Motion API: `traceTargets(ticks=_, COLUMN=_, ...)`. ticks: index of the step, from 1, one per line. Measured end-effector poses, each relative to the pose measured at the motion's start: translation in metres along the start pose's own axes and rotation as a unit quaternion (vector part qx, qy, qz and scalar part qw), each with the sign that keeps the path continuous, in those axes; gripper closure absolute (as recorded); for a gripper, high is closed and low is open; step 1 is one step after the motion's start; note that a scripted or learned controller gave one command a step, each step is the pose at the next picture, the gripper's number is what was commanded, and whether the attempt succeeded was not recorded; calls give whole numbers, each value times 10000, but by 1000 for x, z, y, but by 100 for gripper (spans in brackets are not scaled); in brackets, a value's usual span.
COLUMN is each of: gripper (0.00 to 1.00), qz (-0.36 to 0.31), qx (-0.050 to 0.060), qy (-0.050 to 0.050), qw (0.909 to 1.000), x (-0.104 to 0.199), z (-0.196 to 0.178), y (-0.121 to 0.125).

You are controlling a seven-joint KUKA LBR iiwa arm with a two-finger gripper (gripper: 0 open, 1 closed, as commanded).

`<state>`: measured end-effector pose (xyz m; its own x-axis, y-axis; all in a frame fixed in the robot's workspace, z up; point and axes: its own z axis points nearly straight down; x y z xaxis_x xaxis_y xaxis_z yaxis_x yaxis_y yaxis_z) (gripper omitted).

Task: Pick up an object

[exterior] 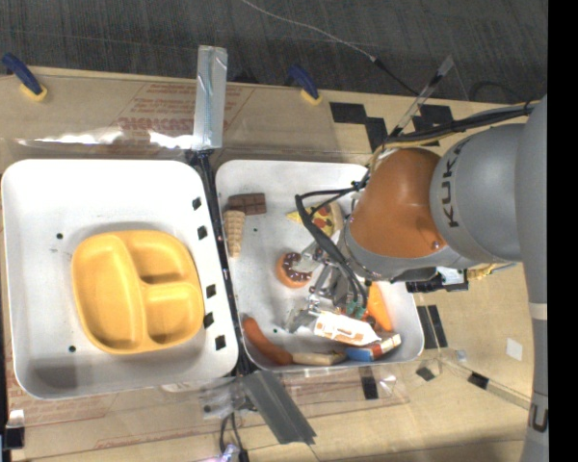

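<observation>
- Candidate objects lie in the right bin (270, 176), crowded toward its near right corner: a white tube with orange print (345, 330), a reddish sausage-shaped piece (262, 342) along the near wall, a tan stick (318, 358) beside it, and an orange piece (379, 303) against the right wall.
- A round brown item with a pale centre (293, 269) sits mid-bin; a ridged tan cone (234, 229) and a dark brown block (245, 203) lie near the far left corner.
- The gripper (320, 301) is low over the cluster, just above the white tube. Its metal parts blend with the clutter; finger spacing cannot be determined, and no object is seen between them.
- The arm (462, 200), grey with an orange band (397, 215), enters from the right and hides the bin's far right portion. A yellow item (322, 221) beneath it is only partly visible, identity unclear.
- The left bin (24, 191) holds a yellow divided tray (135, 289).
- Both bins rest on a cardboard-covered bench (106, 99) with blue clamps (24, 75) at the far edge, tape strips and black markers. Dark carpet (96, 8) lies beyond, crossed by a thin cable (299, 22).
- The arm's base is cut off at the right.
</observation>
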<state>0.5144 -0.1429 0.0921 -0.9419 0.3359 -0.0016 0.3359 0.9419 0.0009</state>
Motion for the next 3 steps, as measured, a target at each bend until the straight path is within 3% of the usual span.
traceTargets(ticks=1, gripper=0, qz=-419, qx=-1, qy=2, qw=9991, x=-43, z=0, y=40)
traceTargets(ticks=2, gripper=0, qz=843, qx=-3, qy=4, qw=9964, x=-1, z=-1, y=-58)
traceTargets(ticks=3, gripper=0, qz=23, qx=-4, qy=1, qw=10000, x=-49, z=0, y=16)
